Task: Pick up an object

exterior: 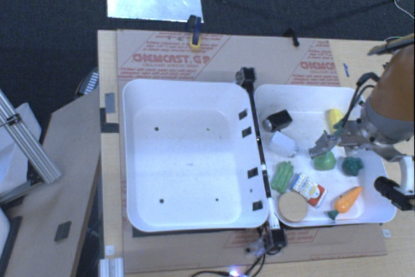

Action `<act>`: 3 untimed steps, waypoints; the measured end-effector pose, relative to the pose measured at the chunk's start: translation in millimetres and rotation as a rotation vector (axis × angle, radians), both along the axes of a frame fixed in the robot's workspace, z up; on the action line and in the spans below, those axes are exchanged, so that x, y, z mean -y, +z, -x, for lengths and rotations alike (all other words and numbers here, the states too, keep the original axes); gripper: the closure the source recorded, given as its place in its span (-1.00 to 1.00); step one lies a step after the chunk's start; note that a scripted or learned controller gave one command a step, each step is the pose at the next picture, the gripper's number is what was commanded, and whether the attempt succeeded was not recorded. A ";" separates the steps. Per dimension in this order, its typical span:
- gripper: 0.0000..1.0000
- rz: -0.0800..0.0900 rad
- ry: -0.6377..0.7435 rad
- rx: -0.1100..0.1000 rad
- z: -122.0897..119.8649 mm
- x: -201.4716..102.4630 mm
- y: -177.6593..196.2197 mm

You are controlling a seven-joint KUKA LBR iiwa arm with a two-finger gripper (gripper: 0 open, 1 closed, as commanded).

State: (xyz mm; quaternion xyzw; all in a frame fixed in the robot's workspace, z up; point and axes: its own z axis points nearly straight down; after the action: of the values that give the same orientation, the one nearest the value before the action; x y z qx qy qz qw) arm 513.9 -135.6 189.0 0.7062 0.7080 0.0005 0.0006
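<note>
My gripper (321,147) hangs over the right bin (305,97), near its middle. Right under and beside its tip lies a light green ball (325,161). A dark green broccoli piece (352,166) sits just to the right of the ball. A yellow object (334,117) lies behind the gripper, partly hidden by the arm. To the left are a white cup (283,143) and a black object (279,119). Nothing shows held in the gripper.
Along the right bin's front lie a green pod (283,176), a small printed carton (307,188), a tan disc (292,207) and an orange carrot (347,198). The left bin (188,159) adjoins it across a shared rim with black clips (251,133).
</note>
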 end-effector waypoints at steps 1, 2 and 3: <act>-1.00 0.008 0.003 0.025 -118.3 62.2 -88.2; -1.00 0.001 -0.004 0.000 -54.5 72.3 -58.7; -1.00 -0.003 -0.005 -0.008 18.2 71.2 -107.1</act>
State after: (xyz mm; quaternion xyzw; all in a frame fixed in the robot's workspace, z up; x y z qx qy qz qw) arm 495.7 -206.8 81.9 0.7080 0.7062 -0.0014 -0.0033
